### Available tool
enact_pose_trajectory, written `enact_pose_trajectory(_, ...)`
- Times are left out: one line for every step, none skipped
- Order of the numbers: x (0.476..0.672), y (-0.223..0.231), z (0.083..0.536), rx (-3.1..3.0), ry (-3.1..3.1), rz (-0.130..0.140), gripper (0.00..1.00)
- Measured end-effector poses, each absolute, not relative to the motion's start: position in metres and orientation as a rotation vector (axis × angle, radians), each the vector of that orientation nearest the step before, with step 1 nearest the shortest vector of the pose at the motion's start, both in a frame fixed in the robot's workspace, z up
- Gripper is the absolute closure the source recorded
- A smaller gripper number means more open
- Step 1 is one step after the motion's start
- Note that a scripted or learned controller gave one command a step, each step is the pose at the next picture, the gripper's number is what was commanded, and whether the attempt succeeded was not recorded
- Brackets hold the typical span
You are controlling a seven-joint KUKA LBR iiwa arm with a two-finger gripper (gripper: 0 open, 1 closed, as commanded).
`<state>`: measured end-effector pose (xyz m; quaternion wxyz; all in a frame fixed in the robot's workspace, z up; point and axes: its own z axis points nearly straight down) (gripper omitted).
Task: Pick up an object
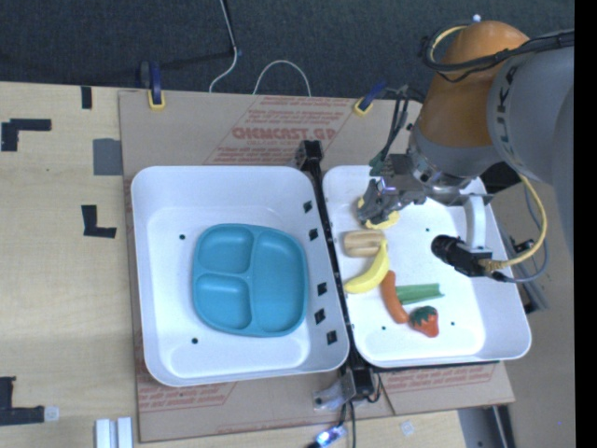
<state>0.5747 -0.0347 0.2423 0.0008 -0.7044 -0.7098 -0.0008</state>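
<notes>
A strawberry (426, 321) and carrot (395, 298) lay near the right bin's (504, 343) six o'clock rim, a banana (370, 273) and bread roll (363, 244) toward nine. Farther in, the gripper (378, 203) hung over a yellow item (382, 218); whether its fingers were parted could not be told. The left bin (154, 213) held a blue tray (249, 279).

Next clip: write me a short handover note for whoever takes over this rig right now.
Tool: low over the back left of the right bin, on or just above a yellow piece; finger state and any grasp cannot be told.
Right bin also holds a tan roll, banana, carrot, green stick and strawberry.
Left bin holds a blue tray.
Done: approach only; nothing visibly lifted.
Left: confirm a grasp and lift one object.
</notes>
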Motion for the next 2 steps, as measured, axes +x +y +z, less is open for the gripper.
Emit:
enact_pose_trajectory(0.575, 0.020, 0.227, -2.212, -2.226, 0.003, 1.00)
enact_pose_trajectory(0.571, 0.075, 0.235, -2.211, -2.228, 0.000, 1.00)
